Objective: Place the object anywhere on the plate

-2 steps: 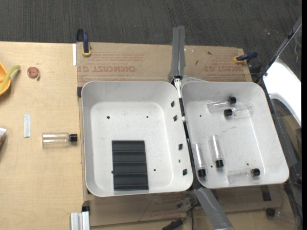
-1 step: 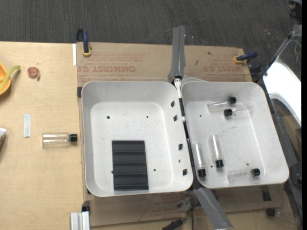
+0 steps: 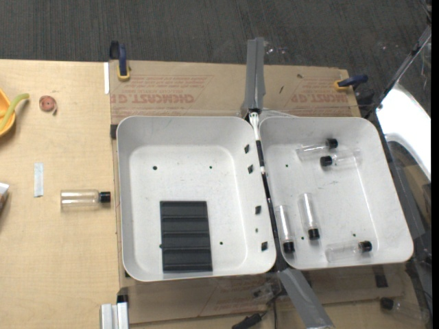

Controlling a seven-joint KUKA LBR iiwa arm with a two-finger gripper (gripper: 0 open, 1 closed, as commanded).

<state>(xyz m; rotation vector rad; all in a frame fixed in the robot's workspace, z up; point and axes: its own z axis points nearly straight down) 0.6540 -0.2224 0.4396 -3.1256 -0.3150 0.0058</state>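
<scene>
Nothing is picked yet: clear vials (image 3: 309, 214) lie in the right bin (image 3: 384, 184), the dark ribbed plate (image 3: 185, 236) in the left. Next comes a grasp; the hand's state I cannot tell.

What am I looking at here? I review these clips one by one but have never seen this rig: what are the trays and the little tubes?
One camera looks down at a slant on a wooden bench. Two shallow white bins sit side by side on cardboard. The left bin holds a dark ribbed rectangular plate, the target. The right bin holds five small clear vials with black caps, lying on their sides, for example one near the back and one at the front. A sixth similar vial lies on the bench left of the bins. Nothing lies on the plate yet.
</scene>
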